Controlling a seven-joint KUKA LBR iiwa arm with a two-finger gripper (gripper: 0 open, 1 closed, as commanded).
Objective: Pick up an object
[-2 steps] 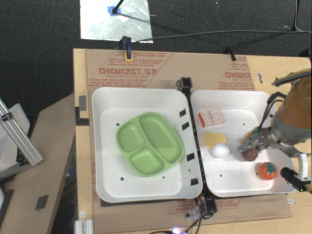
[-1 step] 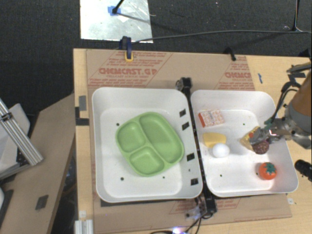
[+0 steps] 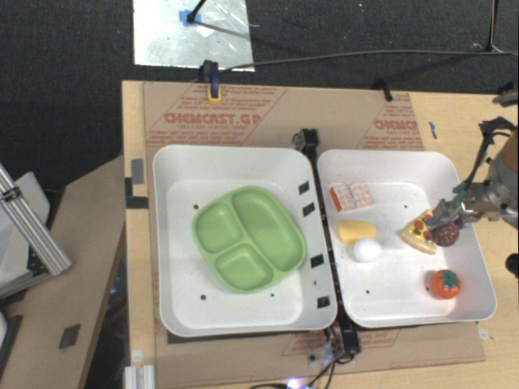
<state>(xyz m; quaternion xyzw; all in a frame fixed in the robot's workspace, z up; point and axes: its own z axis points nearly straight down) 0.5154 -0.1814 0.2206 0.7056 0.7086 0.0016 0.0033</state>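
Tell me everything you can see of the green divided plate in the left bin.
The green divided plastic-looking plate is a pale green, rounded-corner tray with three compartments: two long ones side by side at the far end and one smaller one at the near end, split by raised ridges. It looks smooth and slightly glossy. It lies flat, right way up, turned at a slant, near the middle of the left white shallow bin, resting on its floor. Nothing sits in its compartments.

You see two smooth, matt white plastic bins [image 3: 381, 168] on a brown cardboard-like sheet [image 3: 268, 112], a glossy green plastic tray [image 3: 247, 237], and a shiny foil-like panel [image 3: 190, 23].
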